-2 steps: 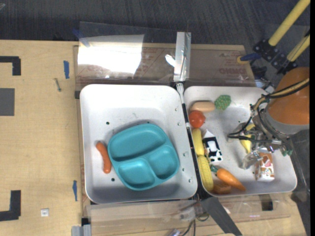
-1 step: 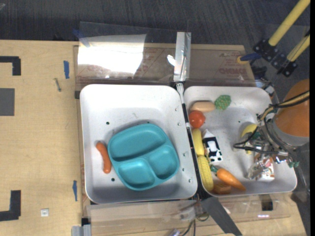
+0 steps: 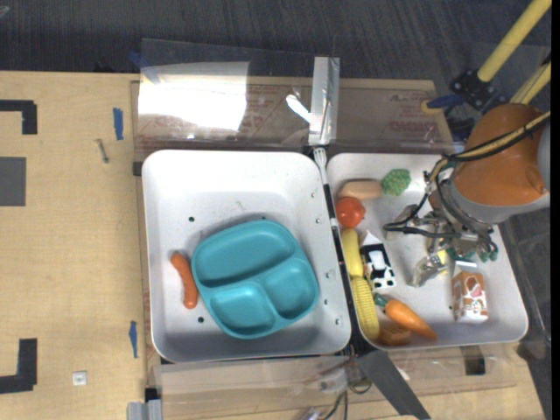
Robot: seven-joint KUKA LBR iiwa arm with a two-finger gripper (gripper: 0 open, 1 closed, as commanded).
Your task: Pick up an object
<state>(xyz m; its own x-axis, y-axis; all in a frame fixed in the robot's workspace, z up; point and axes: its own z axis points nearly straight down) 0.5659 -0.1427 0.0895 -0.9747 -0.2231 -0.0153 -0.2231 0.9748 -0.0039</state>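
You see the right bin [image 3: 518,309] crowded: tomato [image 3: 350,210], banana [image 3: 352,254], corn cob [image 3: 365,305], carrot [image 3: 407,318], broccoli [image 3: 396,181], carton [image 3: 470,296].

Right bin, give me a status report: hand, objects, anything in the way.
Hand low over right bin, grip state unclear. Nothing seen held. Carton beside it; carrot, corn, tomato at left wall. Cables draped near hand.

You look down from one fixed camera high above the worktop [image 3: 61,234], tilted at a slant and set far enough back to take in both white bins whole. Take the left bin [image 3: 166,178] as your landmark: the right bin [image 3: 512,300] sits just beside it, dark floor [image 3: 262,7] lies beyond its far rim, and the arm [image 3: 503,160] enters from past the right bin.
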